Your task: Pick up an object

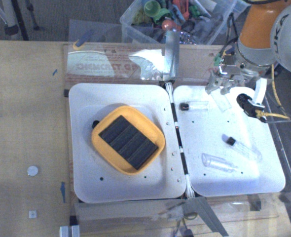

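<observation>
Right bin (pixel 269 179): clear tube (pixel 218 162) near the front; second clear tube with black cap (pixel 241 146) just beyond; small black cap (pixel 184 106) at far left corner. Left bin (pixel 81 181): yellow tray with dark insert (pixel 128 139), centred. End effector (pixel 223 85) over right bin's far edge; finger state cannot be told.

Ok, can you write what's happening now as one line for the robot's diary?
gripper: above right bin's far edge | yellow tray: left bin | clear tubes: right bin
</observation>
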Motion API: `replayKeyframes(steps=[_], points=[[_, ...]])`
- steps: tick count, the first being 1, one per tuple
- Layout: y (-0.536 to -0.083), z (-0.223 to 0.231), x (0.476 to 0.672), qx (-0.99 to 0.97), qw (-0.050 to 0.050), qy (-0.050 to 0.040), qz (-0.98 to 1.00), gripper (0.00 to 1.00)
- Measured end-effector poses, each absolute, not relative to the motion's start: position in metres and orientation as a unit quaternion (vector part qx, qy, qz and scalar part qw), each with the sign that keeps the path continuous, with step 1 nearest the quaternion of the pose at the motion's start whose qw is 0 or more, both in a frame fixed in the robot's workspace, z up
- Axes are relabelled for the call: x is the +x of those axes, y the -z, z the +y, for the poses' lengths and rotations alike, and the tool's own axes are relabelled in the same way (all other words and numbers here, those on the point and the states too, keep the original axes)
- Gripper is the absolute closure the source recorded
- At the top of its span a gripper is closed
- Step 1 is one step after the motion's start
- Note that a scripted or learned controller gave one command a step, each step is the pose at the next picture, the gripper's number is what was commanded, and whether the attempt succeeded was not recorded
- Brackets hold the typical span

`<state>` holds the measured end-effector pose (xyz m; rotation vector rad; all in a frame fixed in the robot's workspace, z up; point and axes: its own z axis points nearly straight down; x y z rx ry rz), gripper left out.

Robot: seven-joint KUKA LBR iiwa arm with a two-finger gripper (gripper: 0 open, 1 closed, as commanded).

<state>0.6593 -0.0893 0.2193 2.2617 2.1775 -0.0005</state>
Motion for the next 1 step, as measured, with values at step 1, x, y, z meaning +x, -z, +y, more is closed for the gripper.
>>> replayKeyframes(steps=[1], points=[[-0.2146,-0.0481,0.6671,0.755,0.002,-0.0002,0.656,1.0]])
